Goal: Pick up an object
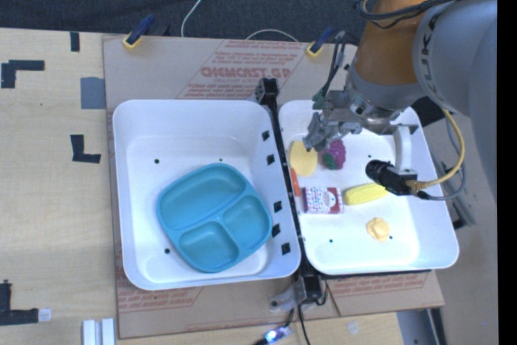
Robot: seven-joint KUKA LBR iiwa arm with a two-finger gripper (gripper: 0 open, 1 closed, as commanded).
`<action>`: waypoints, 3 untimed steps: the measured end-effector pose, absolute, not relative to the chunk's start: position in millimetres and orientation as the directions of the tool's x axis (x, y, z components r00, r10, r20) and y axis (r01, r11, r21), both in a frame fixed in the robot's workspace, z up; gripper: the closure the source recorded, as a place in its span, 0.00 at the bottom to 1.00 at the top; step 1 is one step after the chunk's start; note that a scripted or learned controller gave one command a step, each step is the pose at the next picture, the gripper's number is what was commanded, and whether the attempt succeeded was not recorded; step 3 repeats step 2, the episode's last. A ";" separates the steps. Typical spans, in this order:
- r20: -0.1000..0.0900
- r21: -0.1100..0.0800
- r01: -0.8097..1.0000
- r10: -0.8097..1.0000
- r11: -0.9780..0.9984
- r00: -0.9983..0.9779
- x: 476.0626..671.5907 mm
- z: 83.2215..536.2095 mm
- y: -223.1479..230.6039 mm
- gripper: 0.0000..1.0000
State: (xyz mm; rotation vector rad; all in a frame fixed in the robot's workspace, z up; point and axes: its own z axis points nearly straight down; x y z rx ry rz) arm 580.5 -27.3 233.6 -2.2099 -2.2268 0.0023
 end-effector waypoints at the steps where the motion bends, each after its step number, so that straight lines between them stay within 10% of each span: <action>1: 0.002 -0.004 1.000 1.000 0.007 -0.007 574.0 236.8 21.0 1.00; 3: 0.000 -0.005 1.000 1.000 0.006 -0.006 558.8 230.8 62.4 1.00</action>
